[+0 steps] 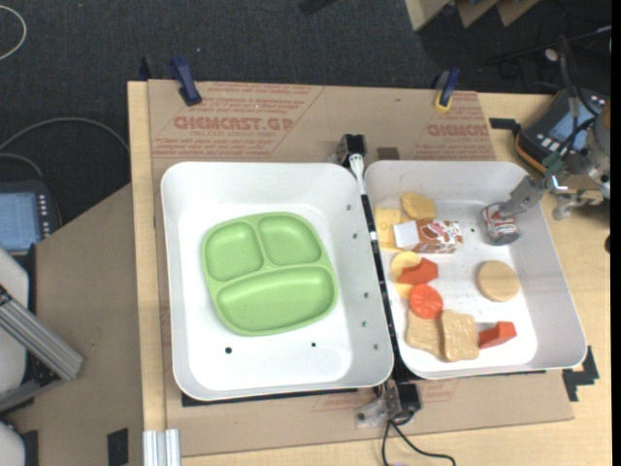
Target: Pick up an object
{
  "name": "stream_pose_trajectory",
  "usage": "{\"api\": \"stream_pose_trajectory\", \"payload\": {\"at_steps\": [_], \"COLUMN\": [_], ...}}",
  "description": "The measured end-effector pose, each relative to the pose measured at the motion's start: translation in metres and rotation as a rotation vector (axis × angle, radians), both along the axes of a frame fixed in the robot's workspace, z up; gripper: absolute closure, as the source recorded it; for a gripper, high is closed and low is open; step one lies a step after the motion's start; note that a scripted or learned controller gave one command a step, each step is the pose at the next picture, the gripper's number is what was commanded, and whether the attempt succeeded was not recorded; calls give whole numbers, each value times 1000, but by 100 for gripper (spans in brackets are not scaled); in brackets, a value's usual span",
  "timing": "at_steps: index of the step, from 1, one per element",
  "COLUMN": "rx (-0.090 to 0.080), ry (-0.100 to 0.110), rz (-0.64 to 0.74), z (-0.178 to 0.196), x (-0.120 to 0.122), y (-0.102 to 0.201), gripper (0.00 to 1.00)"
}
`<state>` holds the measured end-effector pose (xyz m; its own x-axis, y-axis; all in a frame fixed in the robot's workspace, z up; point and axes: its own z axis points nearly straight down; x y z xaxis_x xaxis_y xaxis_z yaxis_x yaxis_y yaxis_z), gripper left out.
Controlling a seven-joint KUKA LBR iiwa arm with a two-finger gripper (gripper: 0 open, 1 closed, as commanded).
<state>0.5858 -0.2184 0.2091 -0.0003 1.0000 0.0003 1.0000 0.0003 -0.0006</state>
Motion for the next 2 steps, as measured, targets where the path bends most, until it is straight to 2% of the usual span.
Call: {"api": "stream_pose_trajectory", "payload": {"at_steps": [1,2], "rx": [0,14], "ry": [2,1], "rz": [3,6], "z": [-84,-125], "x": [41,70], "y": [-4,2], "gripper": [0,0]}}
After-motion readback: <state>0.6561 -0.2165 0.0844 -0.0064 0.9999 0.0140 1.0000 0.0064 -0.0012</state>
